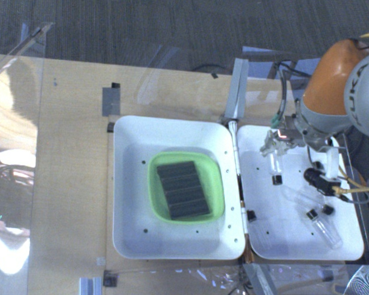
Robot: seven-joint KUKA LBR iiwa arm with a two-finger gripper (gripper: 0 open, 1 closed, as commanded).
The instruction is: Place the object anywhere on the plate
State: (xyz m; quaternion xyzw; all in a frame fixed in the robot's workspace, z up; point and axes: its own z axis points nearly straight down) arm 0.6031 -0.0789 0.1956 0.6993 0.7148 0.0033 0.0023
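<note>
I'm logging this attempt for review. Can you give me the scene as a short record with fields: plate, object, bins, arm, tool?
plate: green, squarish, in the left bin
object: dark ribbed rectangular block, lying flat on the plate, slightly angled
right bin: white, holding small clear tubes with dark caps
arm: grey with orange band, above the right bin's far side
tool: over the right bin, apart from the block
</note>
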